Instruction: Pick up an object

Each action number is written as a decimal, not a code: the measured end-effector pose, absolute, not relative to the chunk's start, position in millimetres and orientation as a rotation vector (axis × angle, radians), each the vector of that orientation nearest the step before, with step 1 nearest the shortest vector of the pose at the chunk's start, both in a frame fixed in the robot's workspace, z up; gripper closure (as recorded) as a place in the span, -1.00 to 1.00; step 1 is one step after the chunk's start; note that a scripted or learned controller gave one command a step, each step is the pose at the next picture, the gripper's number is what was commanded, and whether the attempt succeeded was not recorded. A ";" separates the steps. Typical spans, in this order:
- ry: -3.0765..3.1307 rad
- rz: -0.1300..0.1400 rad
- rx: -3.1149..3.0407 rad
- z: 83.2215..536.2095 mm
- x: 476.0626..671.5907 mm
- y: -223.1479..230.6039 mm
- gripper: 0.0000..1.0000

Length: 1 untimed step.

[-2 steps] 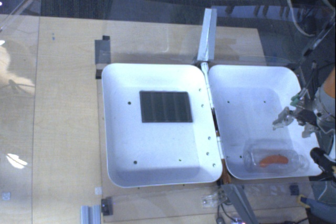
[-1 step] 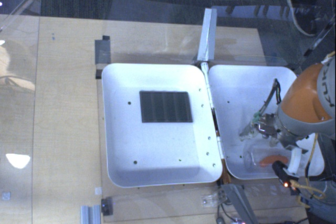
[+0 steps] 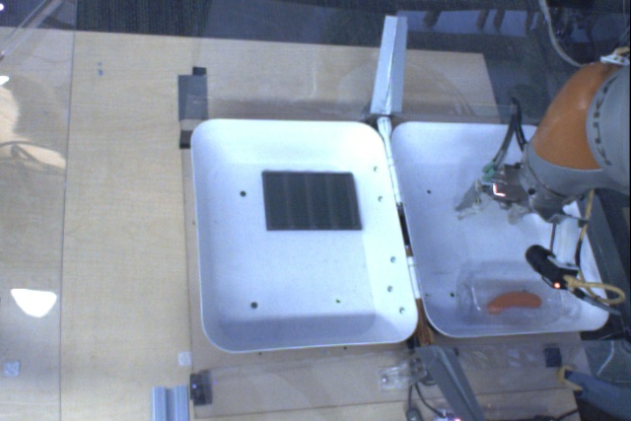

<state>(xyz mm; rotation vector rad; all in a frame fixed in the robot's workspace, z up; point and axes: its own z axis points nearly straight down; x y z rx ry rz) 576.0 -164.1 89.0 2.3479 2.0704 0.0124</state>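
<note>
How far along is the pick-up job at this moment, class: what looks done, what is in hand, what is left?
Done: the arm has reached over the right bin, with its claw near the bin's middle. In hand: nothing shows in the claw. Left: the whole pick. An orange object lies inside a clear container at the bin's near end, apart from the claw. The left bin holds a dark ribbed pad.

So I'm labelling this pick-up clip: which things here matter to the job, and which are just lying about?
In play:
- claw, low over the right bin
- orange object lying in that bin, near its front edge

Lying about:
- left bin
- dark ribbed rectangular panel in the left bin
</note>
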 end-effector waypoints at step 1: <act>2.075 0.019 2.338 101.3 578.4 -162.3 1.00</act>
